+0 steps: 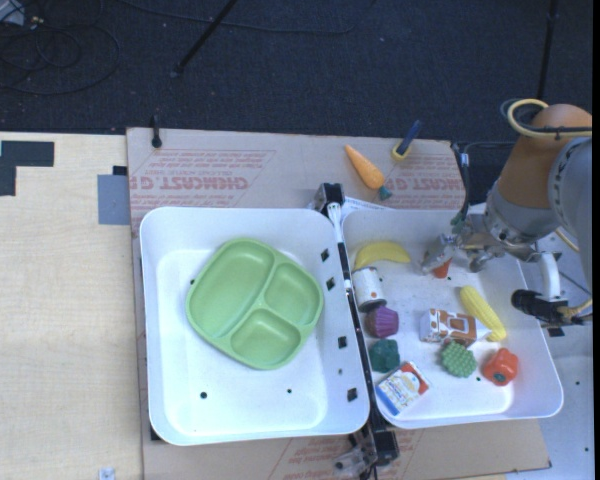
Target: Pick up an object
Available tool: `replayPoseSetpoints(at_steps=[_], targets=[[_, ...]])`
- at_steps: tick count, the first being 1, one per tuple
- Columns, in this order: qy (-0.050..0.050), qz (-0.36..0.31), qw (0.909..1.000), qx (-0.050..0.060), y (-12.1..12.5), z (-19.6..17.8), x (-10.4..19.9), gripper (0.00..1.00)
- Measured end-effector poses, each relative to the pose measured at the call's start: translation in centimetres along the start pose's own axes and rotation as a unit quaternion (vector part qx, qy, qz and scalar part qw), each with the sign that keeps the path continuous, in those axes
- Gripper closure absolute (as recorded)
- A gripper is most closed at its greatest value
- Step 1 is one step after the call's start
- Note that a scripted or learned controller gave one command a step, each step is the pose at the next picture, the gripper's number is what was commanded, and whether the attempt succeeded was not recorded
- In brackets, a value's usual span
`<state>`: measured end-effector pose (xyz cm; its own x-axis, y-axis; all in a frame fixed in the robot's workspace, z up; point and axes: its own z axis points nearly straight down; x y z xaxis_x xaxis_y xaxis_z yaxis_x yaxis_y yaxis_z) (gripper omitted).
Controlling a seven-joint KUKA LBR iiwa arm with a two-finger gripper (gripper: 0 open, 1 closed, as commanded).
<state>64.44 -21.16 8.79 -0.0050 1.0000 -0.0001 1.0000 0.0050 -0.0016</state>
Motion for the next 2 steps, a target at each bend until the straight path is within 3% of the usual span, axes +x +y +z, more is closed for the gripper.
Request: replayPoseSetpoints(at_steps=[2], targets=[[0.0, 0.0, 1.0, 0.0, 0.0, 0.0, 0.01, 0.0]])
